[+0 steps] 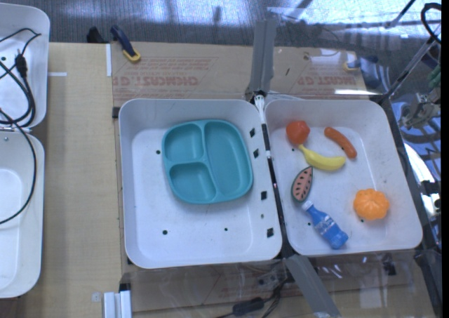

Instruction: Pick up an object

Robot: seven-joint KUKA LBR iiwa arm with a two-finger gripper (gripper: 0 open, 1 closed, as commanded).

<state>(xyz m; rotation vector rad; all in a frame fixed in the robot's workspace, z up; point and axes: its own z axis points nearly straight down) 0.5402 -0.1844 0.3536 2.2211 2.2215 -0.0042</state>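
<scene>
Camera view, glossy teal divided plate (208, 161), curved banana (324, 159), ridged orange (370, 205)

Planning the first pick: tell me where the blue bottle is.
The blue bottle lies in the right bin, near its front edge, just below the watermelon slice and left of the orange.

A looped black cable (429, 15) is seen at the bench's right edge. Thin dark struts (410, 64) are seen beside it (whether either belongs to the robot cannot be told).
</scene>
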